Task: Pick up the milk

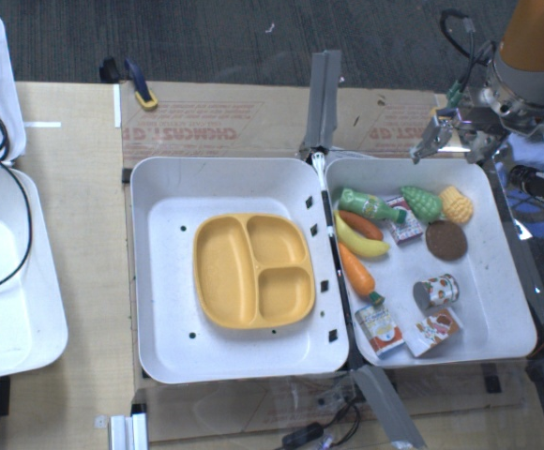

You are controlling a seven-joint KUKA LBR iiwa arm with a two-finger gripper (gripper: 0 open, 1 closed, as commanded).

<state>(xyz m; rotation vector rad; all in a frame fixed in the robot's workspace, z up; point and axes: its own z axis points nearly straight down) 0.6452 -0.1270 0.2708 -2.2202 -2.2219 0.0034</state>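
The milk (380, 330) — a small carton — lay at the near edge of the right bin (511, 340), well apart from the gripper (452, 134), which hung over the bin's far rim; whether it was apart or together could not be told. Between them lay a green bottle (370, 204), banana (359, 239), carrot (356, 269), corn (456, 204) and a brown disc (446, 240). Just beside the milk — another carton (434, 331) and a can (438, 292). The left bin (155, 279) held a yellow divided plate (253, 270).
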